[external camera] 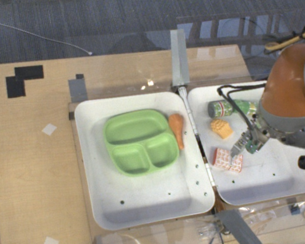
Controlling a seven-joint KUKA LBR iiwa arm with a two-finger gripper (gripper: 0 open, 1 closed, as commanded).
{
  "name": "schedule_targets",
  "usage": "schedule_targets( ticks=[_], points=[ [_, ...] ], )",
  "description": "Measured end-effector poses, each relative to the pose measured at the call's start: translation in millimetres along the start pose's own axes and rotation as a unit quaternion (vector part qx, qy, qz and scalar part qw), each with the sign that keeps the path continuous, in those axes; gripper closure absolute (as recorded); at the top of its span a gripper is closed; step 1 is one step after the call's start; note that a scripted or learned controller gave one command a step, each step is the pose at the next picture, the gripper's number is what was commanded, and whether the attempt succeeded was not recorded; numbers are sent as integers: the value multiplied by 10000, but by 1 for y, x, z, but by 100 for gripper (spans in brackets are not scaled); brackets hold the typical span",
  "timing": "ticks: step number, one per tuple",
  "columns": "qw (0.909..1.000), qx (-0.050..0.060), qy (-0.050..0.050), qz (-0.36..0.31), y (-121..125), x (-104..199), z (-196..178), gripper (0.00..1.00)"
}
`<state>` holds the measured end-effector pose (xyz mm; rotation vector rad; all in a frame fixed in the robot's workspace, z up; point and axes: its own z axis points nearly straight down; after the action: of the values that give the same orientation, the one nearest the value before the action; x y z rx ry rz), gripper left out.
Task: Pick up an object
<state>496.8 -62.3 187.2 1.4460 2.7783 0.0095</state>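
Pincer (245, 146) hangs low in the right bin (295, 177), its tip at the upper right edge of the red-and-white packet (227, 159). That packet is the nearest thing: it lies just below and to the left of the tip, flat on the bin floor, its long axis slanting down to the right, roughly across the line of the pincer's reach. Whether the tip touches the packet or hovers above it I cannot tell from this slant. The spread of the tip is too small and too dark to read, so I cannot tell how it stands; nothing is seen held in it.

Up and to the left of the tip, a little farther off, sits the yellow block (222, 129), and beyond that the green can (225, 108) lies on its side, long axis left to right. Its right end is cut off behind the arm's wrist and a black cable (237, 101). Far to the left, in the other bin (147, 204), an orange carrot-like toy (176, 128) lies against the right side of a green divided tray (141, 141), well apart from the pincer.

The arm's orange band (288, 88) hides the bin's upper right corner.
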Motion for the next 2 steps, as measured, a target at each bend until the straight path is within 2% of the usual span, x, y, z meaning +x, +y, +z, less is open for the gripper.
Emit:
schedule_targets(
  ticks=[1, 2],
  points=[
    [9789, 35, 14, 2041, 18, 39, 3, 100],
    [9402, 50, 14, 3406, 63, 106, 3, 100]
  ],
)
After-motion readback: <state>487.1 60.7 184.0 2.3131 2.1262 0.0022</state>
